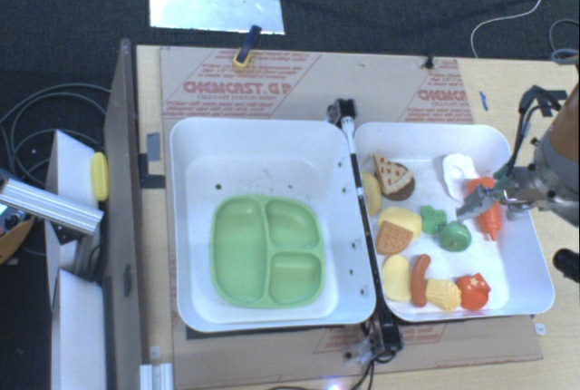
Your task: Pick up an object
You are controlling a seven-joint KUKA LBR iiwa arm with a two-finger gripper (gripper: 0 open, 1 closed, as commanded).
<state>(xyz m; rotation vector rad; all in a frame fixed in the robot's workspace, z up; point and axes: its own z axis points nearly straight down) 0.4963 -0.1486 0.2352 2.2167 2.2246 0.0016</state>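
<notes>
The right bin (521, 284) holds several toy foods. Among them are a pizza slice (391, 172), a white piece (458, 169), a green round piece (454, 237), a waffle (392, 238), a sausage (419, 277) and a red piece (473, 289). My gripper (485, 202) reaches in from the right and sits low over the bin's right half. It is right at an orange carrot-like piece (490, 221), which lies partly under it. I cannot tell whether the orange piece is gripped.
The left bin (195, 152) holds a green divided plate (268, 250). A yellow piece (370, 193) lies against the divider between the bins. A yellow cheese wedge (403, 219), a lemon-like piece (395, 276) and a corn piece (442, 293) crowd the right bin's front.
</notes>
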